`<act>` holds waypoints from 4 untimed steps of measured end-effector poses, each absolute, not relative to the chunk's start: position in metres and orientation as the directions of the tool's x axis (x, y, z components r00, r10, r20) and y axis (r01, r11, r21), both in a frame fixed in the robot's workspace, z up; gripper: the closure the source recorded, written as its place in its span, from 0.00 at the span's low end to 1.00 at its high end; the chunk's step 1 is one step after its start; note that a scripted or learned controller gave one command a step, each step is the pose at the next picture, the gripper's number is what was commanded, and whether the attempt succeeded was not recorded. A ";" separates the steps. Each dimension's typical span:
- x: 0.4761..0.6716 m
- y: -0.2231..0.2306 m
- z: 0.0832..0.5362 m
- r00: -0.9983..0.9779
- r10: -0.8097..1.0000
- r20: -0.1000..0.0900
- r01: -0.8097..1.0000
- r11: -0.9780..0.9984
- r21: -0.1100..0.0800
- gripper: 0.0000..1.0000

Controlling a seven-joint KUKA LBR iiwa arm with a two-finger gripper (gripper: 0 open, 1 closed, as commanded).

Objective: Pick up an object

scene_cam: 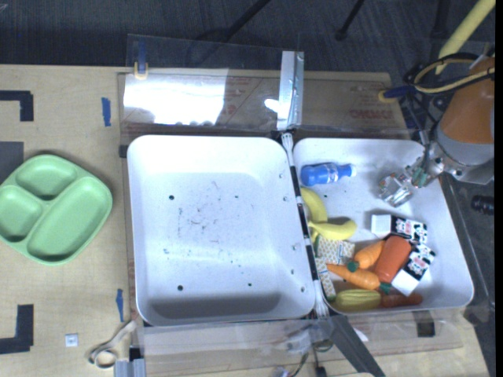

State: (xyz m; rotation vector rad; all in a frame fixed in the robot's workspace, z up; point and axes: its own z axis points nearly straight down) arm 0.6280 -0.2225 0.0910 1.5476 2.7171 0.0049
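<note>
Yellow plastic is met first at the near edge of the right-hand white bin (460,289), where a small yellow corn cob (357,299) lies at about six o'clock, with an orange toy carrot (354,274), an orange-red bottle (392,258) and black-and-white patterned cards (416,246) packed just beside it. A yellow toy banana (324,220) is seen at nine o'clock against the divider, and a blue plastic bottle (325,173) lies at eleven o'clock. The metal two-finger gripper (397,187) is placed at about two o'clock, over bare bin floor, apart from every object; nothing is seen between its fingers, and whether they are spread or closed cannot be told. The step in hand is judged to be the approach, with no object yet picked. A move toward the bottle or the pile, then a descent, appears to be called for. The left-hand white bin (212,226) is scuffed. A green sectioned plastic tray (52,208) rests on the pale bench (63,108). Dark floor lies farthest.
</note>
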 end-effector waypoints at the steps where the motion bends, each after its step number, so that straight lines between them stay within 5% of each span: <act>1: 0.615 -0.196 0.091 -0.848 0.530 -0.013 0.530 0.848 0.006 1.00; 2: 0.631 -0.189 0.091 -0.858 0.514 -0.015 0.514 0.858 0.007 1.00; 3: 0.638 -0.125 0.205 -0.785 0.620 -0.005 0.620 0.785 0.004 1.00; 4: 0.598 -0.087 0.230 -0.607 0.794 0.000 0.794 0.607 0.001 1.00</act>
